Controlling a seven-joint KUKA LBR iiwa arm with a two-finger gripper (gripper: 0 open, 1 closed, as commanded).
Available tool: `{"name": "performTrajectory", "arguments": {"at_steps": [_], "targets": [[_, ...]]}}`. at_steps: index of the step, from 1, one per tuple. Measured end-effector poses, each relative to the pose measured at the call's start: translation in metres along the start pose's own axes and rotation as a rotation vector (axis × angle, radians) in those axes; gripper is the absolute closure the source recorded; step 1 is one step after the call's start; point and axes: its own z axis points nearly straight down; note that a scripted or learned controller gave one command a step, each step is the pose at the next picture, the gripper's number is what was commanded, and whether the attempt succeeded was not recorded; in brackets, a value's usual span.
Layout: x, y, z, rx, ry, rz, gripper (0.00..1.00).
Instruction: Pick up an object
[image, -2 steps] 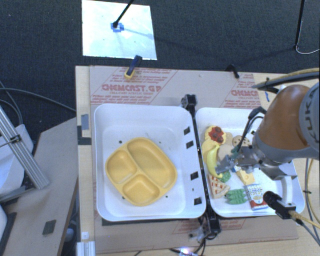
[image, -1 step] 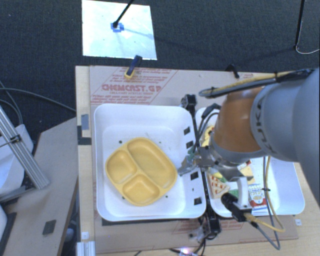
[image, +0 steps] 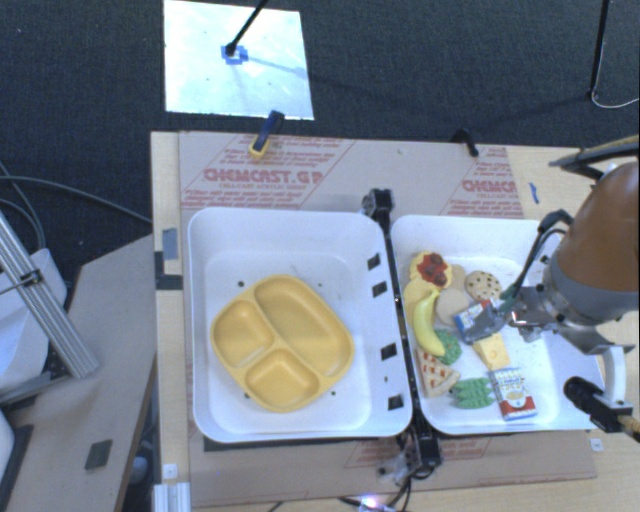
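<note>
While the grey arm (image: 600, 250) reaches in from 3 o'clock with its orange band above the wrist, the gripper (image: 487, 322) hangs low over the middle of the right bin (image: 530, 228), wrist tilted toward 9 o'clock. Can't tell if the claw is apart or together, it's blurred against the toys. Just at its tip sits a small blue-and-white packet (image: 470, 320), touching or nearly so; grip not confirmed. Packet lies roughly at the bin's centre, long axis about 2-to-8 o'clock. One banana (image: 424, 315) at 9 o'clock of the packet, long axis near 12-to-6, curved. One red-topped pastry (image: 432, 268) at 11 o'clock, one cookie (image: 482, 285) at 12 o'clock. One cheese wedge (image: 491, 351) at 5 o'clock, just beside the claw. One pizza slice (image: 436, 375) at 7 o'clock, one green veg piece (image: 471, 392) at 6 o'clock, one red-and-white carton (image: 513, 392) at 5 o'clock near the bin's front wall, long axis about 12-to-6. Left bin (image: 210, 235) holds one yellow three-compartment tray (image: 282, 342), turned diagonally. Two white bins in all, side by side on the cardboard-topped bench (image: 300, 170).
</note>
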Motion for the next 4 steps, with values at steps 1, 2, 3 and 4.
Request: {"name": "performTrajectory", "arguments": {"at_steps": [1,2,3,4], "targets": [[0.018,0.000,0.111,0.005,0.008,-0.013,0.00],[0.005,0.036,0.066,-0.003,0.005,-0.018,0.00],[0.020,0.002,0.111,-0.005,0.007,-0.012,0.00],[0.021,0.004,0.098,-0.008,0.010,-0.017,1.00]]}}
